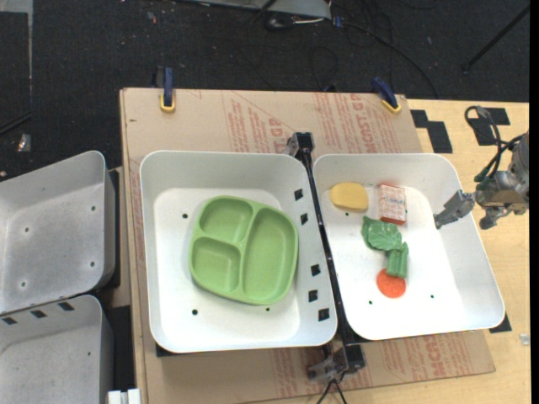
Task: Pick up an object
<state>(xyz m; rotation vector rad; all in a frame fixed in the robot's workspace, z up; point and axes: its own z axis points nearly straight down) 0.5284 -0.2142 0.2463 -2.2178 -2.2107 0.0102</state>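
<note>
The right bin (pixel 455 301) holds a yellow rounded piece (pixel 349 196), a red-and-white packet (pixel 392 204), a green leafy toy (pixel 383 234) with a green stalk (pixel 397 260) below it, and an orange disc (pixel 390 284). My gripper (pixel 468 215) hovers at the bin's right rim, well to the right of these things. Its two fingers stand apart, open, with nothing between them. One dark fingertip (pixel 446 211) points down-left into the bin.
A green three-compartment plate (pixel 244 249) lies in the left bin (pixel 168 183). A black divider (pixel 316 225) runs between the bins. Two more white trays (pixel 50 217) sit off the bench's left side. Clamps hold the board's far edge.
</note>
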